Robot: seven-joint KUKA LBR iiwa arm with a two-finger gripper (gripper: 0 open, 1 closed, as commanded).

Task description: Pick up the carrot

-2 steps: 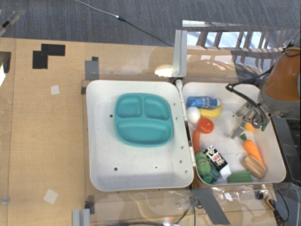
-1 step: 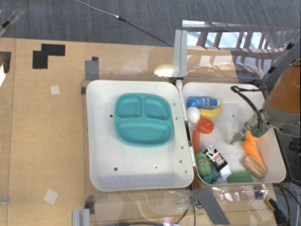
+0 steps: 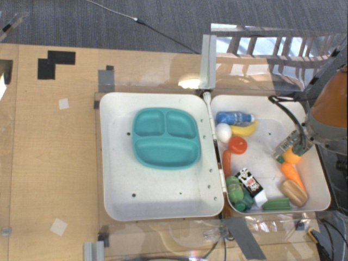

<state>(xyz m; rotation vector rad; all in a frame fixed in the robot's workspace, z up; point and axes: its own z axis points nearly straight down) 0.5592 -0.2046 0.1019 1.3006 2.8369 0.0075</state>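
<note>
Right bin (image 3: 261,140), stubby orange carrot (image 3: 292,172)

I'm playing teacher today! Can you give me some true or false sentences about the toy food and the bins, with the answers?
1. The teal tray lies in the left bin. True.
2. The carrot lies on the teal tray. False: it lies in the right bin.
3. The claw is by the carrot's top end. True.
4. The banana is in the left bin. False: it is in the right bin, beside the white egg.
</note>
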